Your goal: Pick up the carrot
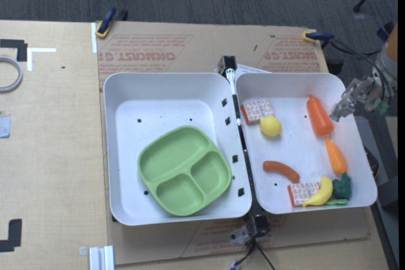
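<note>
By right bin's edge, carrot (336,156): small, orange, tapered, w/ green top.

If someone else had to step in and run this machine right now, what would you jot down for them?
Gripper: at the right bin's right rim, holding nothing; whether its fingers are open is unclear.
Carrot: lies in the right bin near the right wall, just below an orange-red pepper. Its green top sits by a banana.
Also there: lemon, sausage, two small boxes. Left bin holds a green plate.
Done: nothing lifted.
Left: move to the carrot, grip, lift.
</note>
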Controlling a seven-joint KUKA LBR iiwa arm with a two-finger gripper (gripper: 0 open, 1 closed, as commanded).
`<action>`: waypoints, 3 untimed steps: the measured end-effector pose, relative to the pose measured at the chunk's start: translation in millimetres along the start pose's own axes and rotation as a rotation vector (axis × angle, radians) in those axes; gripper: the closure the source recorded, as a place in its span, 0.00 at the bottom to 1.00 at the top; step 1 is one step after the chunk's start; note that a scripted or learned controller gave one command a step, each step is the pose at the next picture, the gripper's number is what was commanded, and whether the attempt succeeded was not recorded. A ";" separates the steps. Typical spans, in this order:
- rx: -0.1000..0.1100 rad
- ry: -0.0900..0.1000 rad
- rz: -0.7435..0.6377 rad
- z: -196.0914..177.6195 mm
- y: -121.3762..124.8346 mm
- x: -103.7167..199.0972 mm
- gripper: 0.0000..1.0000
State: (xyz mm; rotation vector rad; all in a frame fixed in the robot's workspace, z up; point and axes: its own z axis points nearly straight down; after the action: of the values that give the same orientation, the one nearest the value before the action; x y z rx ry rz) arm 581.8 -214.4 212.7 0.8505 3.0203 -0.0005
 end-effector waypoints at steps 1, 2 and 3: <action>0.000 0.000 0.000 0.0 0.0 0.0 0.00; -0.004 -0.021 -0.027 94.0 5.8 -25.1 0.00; -0.006 -0.031 -0.043 97.7 5.4 -12.7 0.00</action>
State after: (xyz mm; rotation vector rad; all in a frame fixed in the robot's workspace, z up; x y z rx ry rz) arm 595.8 -216.6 115.1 0.7780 3.0074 -0.0048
